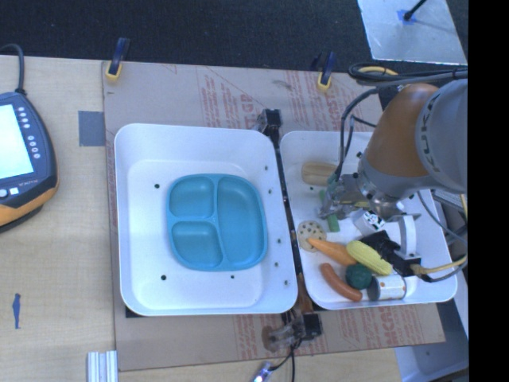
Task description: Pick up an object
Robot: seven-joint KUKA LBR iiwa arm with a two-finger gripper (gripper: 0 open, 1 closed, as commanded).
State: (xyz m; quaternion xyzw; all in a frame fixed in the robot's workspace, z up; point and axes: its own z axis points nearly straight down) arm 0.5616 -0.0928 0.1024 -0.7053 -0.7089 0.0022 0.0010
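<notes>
Left bin (pixel 127 213): shallow, white, rounded corners, small dark holes in its floor. Contents: one light blue plate (pixel 216 221), smooth plastic, three compartments, lying flat near the middle.

Right bin (pixel 445 293): same white make, touching the left bin along their shared edge. Contents, all toy food crowded toward the near half:
- round tan cracker (pixel 309 231), dotted with holes, close to the shared wall;
- orange carrot (pixel 332 251), tapered, lying slantwise just beside the cracker;
- yellow corn cob (pixel 369 257), bumpy, touching the carrot's thick end;
- dark green rounded piece (pixel 358 277), below the corn;
- reddish-orange sausage (pixel 340 282), smooth, at the near edge;
- small white can (pixel 390 287), on its side, beside the green piece;
- pale beige block (pixel 318 173), toward the far side, apart from the rest.

My claw (pixel 338 212): hanging low over the right bin, above the cracker and carrot. I cannot tell how it is set; my wrist and cabling hide it.

Bench (pixel 64 293): pale wood, brown cardboard sheet under both bins.
</notes>
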